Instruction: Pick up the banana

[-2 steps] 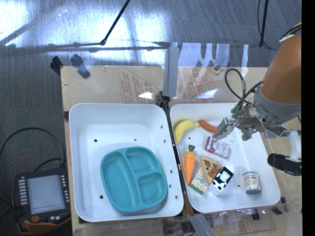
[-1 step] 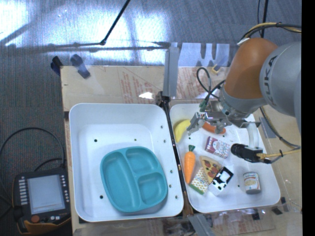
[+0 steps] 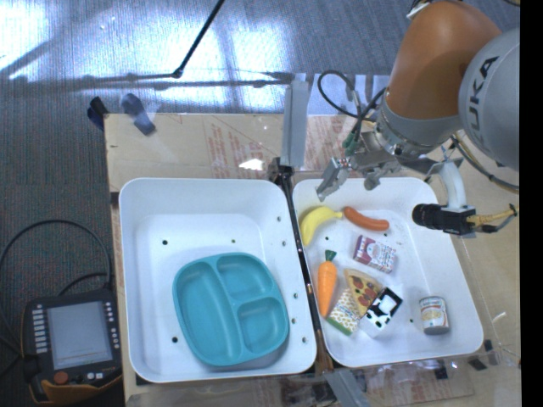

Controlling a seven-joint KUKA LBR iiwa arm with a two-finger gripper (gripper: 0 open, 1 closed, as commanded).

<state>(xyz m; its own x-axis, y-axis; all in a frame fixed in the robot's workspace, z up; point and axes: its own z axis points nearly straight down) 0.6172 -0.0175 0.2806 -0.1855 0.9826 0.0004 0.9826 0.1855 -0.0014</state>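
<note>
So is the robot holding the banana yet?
No. The end effector hangs above the right bin's back edge with nothing between its fingers. The banana lies in the bin, untouched.

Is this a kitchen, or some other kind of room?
Probably a robot lab, not a kitchen. A robot arm reaches over two white bins of toy food like a banana, and a control pad lies on the floor.
</note>
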